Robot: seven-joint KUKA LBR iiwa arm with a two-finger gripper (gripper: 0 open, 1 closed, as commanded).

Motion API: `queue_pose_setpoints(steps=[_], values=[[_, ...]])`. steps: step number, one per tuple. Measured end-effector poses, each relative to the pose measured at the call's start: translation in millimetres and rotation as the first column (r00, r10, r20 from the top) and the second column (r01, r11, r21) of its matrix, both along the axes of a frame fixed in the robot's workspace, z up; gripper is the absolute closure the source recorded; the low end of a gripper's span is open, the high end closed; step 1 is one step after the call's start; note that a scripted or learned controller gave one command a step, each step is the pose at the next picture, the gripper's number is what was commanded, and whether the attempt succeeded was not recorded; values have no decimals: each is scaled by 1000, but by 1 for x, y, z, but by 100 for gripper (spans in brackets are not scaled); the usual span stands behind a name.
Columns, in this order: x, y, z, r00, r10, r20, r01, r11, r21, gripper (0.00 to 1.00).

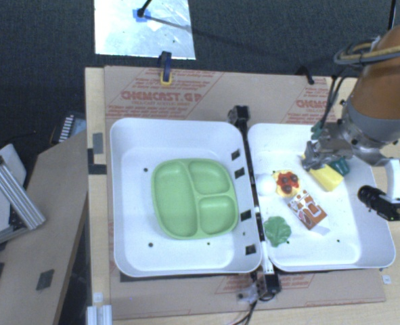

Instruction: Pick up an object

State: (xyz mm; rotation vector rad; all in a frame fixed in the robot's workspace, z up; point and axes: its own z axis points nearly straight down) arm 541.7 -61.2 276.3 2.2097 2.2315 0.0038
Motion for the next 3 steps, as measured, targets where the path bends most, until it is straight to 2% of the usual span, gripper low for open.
queue_pose_setpoints(steps=[1,3], values=[[-3,55,-20,1000,0,-1,0,1000,1,100],[-17,159,-22,1000,0,-1,0,1000,1,100]])
